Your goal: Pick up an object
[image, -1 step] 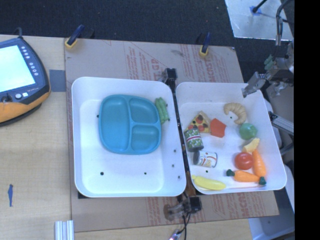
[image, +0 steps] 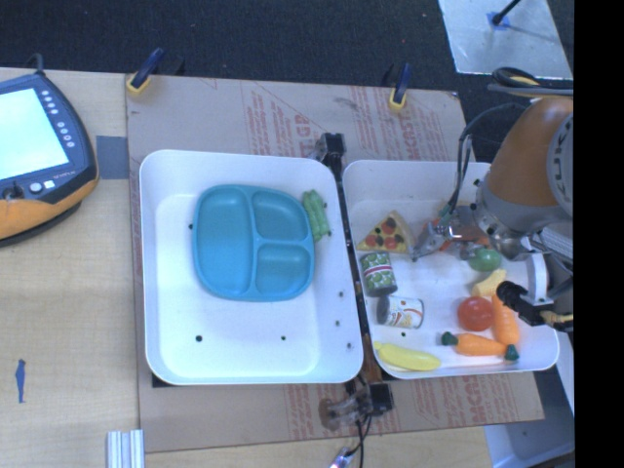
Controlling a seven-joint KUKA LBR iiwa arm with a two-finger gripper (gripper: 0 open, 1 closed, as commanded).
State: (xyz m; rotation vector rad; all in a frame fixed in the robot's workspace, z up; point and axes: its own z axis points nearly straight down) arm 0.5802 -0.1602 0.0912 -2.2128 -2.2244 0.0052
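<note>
My gripper hangs low over the right bin, just right of a toy pizza slice; nothing shows in its grasp. Near it lie a green round toy and a yellow piece. Further forward are a red tomato, two carrots, a dark green can, a small white can and a banana. The arm's orange band covers the bin's right rear corner.
The left bin holds a blue divided plate with a green pickle at its right rim. A control pendant lies on the bench at far left. Clamps pin the cardboard at the back.
</note>
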